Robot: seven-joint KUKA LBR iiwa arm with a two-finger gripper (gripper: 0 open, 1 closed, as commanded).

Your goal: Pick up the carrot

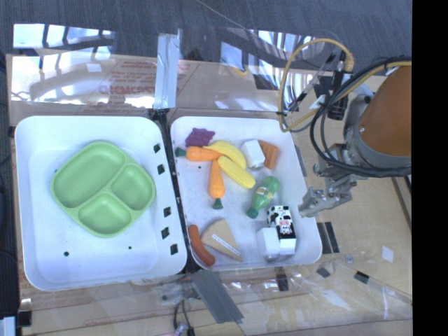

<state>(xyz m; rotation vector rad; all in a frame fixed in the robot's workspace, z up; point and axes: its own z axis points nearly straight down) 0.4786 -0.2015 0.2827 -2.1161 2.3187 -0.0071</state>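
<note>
A green divided plate [103,187] with three compartments is seen in the left bin [35,257], nearer that bin's back and left. The right bin [183,128] holds the toy food. At its back left a purple grape bunch [201,136] lies just behind an orange carrot [198,154] that points left to right. A second carrot [216,182] lies just in front of it, near the middle of the bin, its green tip toward the front. A banana [229,150] and a corn cob [236,173] lie touching one another just to the right of both carrots. At the front left a sausage [200,248] lies beside a sandwich wedge [223,239]. Further right are a white block [253,153], an orange wedge [269,154], a green bottle [262,194] and a cow-patterned milk carton [281,224] with a white cup [267,243] beside it. The gripper [324,199] is seen outside the bin, just beyond its right wall, well apart from both carrots; whether it is open or closed cannot be told.
</note>
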